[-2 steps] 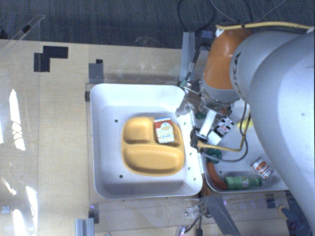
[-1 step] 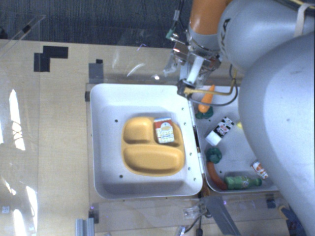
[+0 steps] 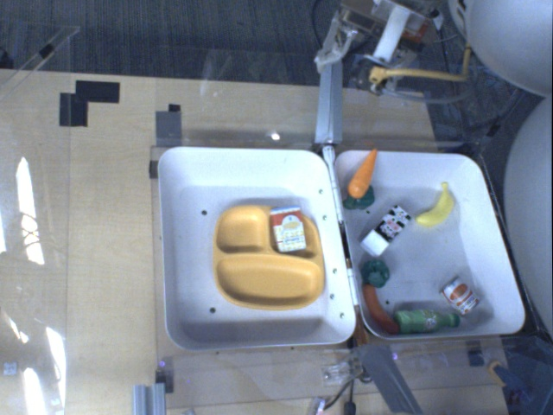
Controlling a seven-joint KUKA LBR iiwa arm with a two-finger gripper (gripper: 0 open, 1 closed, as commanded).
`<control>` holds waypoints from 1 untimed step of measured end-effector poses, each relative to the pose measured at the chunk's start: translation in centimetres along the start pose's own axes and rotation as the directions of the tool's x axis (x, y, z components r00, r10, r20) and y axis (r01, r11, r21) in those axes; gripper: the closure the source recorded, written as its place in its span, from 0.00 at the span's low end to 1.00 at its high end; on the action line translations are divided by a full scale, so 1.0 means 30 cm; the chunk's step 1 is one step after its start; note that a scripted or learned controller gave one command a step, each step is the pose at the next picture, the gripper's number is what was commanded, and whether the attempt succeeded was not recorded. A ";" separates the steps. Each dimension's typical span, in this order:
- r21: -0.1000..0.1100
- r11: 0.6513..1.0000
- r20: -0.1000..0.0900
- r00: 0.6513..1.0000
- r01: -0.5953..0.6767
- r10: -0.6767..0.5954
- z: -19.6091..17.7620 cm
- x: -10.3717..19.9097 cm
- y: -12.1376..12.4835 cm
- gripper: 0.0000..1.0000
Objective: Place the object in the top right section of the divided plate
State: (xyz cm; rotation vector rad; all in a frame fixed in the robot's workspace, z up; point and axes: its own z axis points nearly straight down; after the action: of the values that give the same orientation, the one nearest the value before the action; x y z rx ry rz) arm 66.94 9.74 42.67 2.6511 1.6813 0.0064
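Yellow divided plate [image 3: 259,275] – small carton [image 3: 289,230] in top-right section | gripper [image 3: 333,52] possibly raised

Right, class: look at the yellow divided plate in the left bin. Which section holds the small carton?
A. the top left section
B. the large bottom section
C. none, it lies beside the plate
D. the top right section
D: the small carton sits in the top right compartment of the yellow divided plate.

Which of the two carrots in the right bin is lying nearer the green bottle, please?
The lower carrot at the bin's front edge, beside the green bottle; the other carrot lies at the back.
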 end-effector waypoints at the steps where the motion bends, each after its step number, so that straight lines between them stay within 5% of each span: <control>1: 0.002 0.998 0.002 0.998 -0.061 0.061 -0.023 -0.264 0.126 0.00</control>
State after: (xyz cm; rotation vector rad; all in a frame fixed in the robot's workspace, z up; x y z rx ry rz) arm 66.97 0.95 43.35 2.7012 1.6001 0.0022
